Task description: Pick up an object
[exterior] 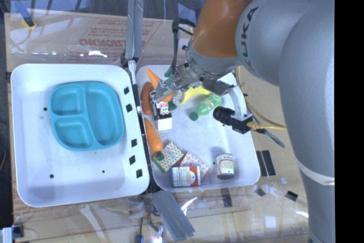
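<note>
Reaching down into right bin point(242, 176)

This is a robot laboratory, not a home. A large grey industrial arm point(284, 42) with an orange band stands over a surface point(68, 37) that carries two white bins point(23, 139) side by side. The objects are toy foods and small packages, and cables point(267, 128) run beside the right bin point(247, 162).

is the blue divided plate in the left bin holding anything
Empty. The blue plate lies flat in the left bin, and all three compartments show bare blue.
</note>
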Action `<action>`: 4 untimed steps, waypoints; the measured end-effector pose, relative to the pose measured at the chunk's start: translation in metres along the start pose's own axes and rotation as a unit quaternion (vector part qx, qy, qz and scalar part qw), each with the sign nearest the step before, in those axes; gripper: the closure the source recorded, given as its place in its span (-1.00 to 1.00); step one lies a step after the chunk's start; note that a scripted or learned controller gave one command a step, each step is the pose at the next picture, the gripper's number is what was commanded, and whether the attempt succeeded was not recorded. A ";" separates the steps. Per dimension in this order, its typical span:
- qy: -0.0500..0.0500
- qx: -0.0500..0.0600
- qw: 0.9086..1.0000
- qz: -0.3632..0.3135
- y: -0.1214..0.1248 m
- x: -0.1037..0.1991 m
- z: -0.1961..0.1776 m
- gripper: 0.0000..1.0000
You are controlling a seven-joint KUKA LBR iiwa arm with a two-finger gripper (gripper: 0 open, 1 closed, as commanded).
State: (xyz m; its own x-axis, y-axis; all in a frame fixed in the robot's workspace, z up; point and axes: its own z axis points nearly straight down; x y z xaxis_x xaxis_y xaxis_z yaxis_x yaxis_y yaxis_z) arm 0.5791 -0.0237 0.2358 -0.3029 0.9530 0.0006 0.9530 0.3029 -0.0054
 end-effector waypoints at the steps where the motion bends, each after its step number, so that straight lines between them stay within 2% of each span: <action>1: 0.000 0.000 1.000 0.000 0.000 0.000 0.000 -1.00; 2: 0.001 0.002 0.999 0.040 -0.025 -0.081 0.053 -1.00; 3: -0.002 -0.009 0.999 0.035 -0.002 -0.113 0.119 -1.00; 4: 0.003 -0.001 0.999 0.032 -0.004 -0.111 0.112 1.00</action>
State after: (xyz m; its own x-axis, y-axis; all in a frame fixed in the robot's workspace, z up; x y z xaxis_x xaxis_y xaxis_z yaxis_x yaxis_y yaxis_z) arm 0.6088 -0.1309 0.1239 -0.2404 0.9706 0.0067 0.9707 0.2404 -0.0032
